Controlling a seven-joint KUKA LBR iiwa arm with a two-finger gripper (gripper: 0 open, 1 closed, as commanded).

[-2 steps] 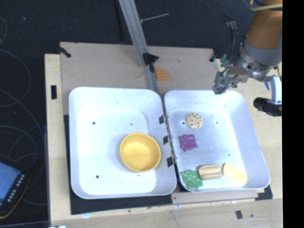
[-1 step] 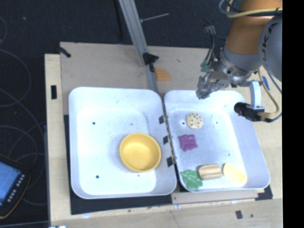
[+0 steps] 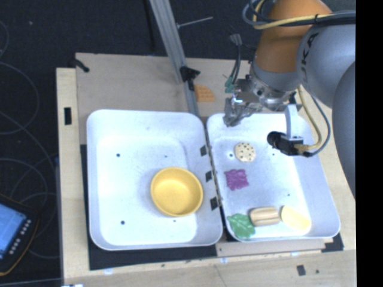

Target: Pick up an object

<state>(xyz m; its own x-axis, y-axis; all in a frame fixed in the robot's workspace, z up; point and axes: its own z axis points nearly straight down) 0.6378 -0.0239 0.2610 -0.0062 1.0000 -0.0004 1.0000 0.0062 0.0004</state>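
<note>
The right bin point(image 3: 311, 178) holds a round tan cracker with dots point(image 3: 244, 152), a purple piece point(image 3: 236, 179), a green leafy piece point(image 3: 241, 225), a tan roll point(image 3: 264, 216) and a pale yellow piece point(image 3: 295, 218). A yellow bowl point(image 3: 176, 191) sits in the left bin point(image 3: 114, 160). My gripper point(image 3: 233, 116) hangs over the right bin's far left corner, above and behind the cracker, with nothing seen between its fingers.
A slanted grey metal pole point(image 3: 170, 40) rises from behind the divider between the bins. A small orange piece point(image 3: 204, 93) lies on the bench behind the bins. The arm's bulk covers the far right corner.
</note>
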